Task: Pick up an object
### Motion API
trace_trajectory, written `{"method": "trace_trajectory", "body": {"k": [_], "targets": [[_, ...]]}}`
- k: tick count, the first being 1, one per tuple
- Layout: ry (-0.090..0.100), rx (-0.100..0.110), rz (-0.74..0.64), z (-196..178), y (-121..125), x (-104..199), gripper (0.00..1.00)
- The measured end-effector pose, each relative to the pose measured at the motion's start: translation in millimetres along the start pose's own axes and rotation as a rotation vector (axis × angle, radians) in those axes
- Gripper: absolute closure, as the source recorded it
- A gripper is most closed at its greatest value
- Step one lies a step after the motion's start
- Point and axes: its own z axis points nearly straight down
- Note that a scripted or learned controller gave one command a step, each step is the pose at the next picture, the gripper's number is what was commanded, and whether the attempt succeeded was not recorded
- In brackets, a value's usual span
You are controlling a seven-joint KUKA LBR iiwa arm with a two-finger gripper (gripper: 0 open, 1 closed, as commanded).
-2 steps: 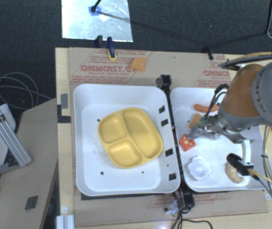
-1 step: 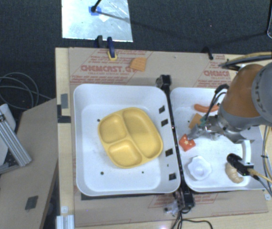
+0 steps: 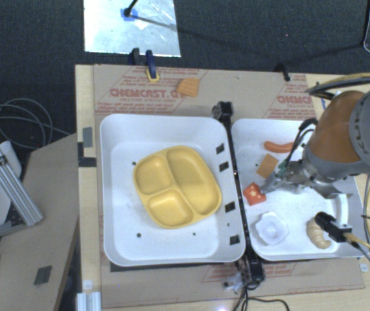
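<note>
The right bin [image 3: 253, 138] holds several small things. An orange sausage-shaped piece [image 3: 278, 146] lies at the back, with a tan block [image 3: 266, 167] just in front of it. A red piece [image 3: 254, 194] lies by the left wall, a white cup-like thing [image 3: 270, 228] at the front, and a beige pastry-shaped thing [image 3: 317, 234] at the front right. My gripper [image 3: 271, 184] is low in this bin, its tip between the tan block and the red piece and close to both. Nothing is seen held in it.
The left bin [image 3: 116, 193] holds a yellow divided plate [image 3: 177, 185]. A divider with black clips [image 3: 227, 167] runs between the bins. A tan piece [image 3: 188, 87] lies on the cardboard behind the bins, near a blue and yellow clamp [image 3: 151, 67].
</note>
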Motion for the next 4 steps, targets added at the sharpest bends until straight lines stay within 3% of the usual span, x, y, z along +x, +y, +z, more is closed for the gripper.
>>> {"method": "trace_trajectory", "body": {"k": [1,2,3,4], "targets": [[0.0,-0.005,-0.006,-1,40,14,0.0],[0.001,0.002,0.0,0,6,17,0.0],[-0.002,-0.008,-0.005,-1,70,2,0.0],[-0.001,-0.005,-0.007,-11,68,3,1.0]]}}
